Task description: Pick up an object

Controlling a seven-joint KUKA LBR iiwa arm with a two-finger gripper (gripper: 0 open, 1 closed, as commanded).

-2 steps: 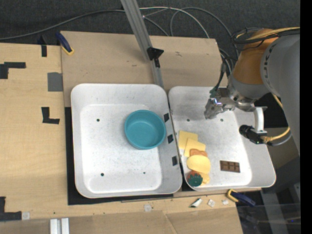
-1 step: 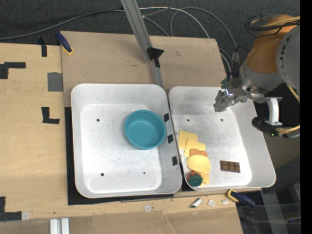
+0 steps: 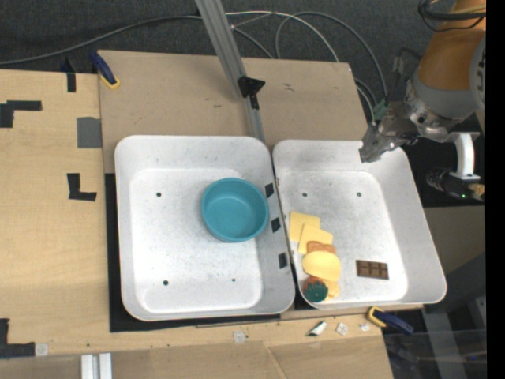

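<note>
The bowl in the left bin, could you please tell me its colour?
The bowl is teal blue, seen clearly in the camera view.
</note>
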